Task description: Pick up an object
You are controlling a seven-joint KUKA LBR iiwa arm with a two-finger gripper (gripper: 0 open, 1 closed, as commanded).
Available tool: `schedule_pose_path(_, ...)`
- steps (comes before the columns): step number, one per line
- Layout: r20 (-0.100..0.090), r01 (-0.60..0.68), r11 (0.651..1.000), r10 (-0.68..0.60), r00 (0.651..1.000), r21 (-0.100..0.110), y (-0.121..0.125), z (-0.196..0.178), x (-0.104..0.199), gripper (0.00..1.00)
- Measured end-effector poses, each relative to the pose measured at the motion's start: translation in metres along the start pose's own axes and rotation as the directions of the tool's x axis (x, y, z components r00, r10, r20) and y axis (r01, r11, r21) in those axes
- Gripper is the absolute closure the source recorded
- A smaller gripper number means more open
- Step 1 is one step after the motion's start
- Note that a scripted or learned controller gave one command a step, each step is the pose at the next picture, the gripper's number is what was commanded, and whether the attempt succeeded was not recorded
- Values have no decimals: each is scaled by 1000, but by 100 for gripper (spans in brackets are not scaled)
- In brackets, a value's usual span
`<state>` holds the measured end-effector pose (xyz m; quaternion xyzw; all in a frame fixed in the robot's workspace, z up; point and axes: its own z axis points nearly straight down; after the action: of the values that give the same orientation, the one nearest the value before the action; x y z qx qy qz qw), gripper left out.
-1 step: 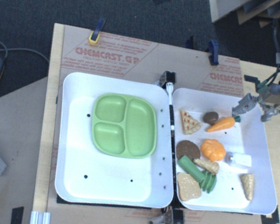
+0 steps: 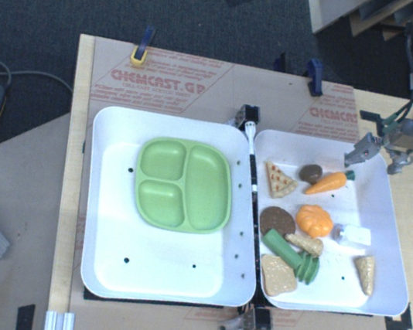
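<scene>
— Where the arm reaches in from the right, what is seen at its end?

— The gripper [image 2: 358, 155] is seen over the far right corner of the right bin [image 2: 395, 245], tilted down and to the left. Nothing is seen held in it. Whether the jaws are apart or together cannot be told from this angle.

— What is found nearest to it?

— A carrot [image 2: 327, 182] is laid just below and to the left of the gripper, with its green end turned toward the tip. No contact between the two can be made out. A small dark brown lump [image 2: 311, 172] is set just beside the carrot's pointed end, and a triangular cracker-like wedge [image 2: 279, 180] is placed further left, near the bin's inner wall.

— And the rest of that bin?

— An orange rounded piece [image 2: 314, 220] is seen near the middle, with a small white item [image 2: 352, 236] just to its right. A dark brown disc [image 2: 277, 220] is placed to its left. Below these, a long green piece [image 2: 291, 254] is laid at a slant, partly crossed by a tan piece [image 2: 305, 243]. A slice of bread [image 2: 278, 275] is set at the near edge, touching the green piece. A tan cone-shaped piece [image 2: 365, 273] is left by itself toward the right wall.

— What is held in the left bin [image 2: 98, 181]?

— A green divided plate [image 2: 184, 186] is laid flat there, well apart from the gripper.
</scene>
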<state>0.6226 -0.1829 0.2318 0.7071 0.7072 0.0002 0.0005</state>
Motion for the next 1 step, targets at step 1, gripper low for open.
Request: schedule_pose_path(1, -1, -1, 1000, 1, 1000, 7, -7, 47, -5, 0)
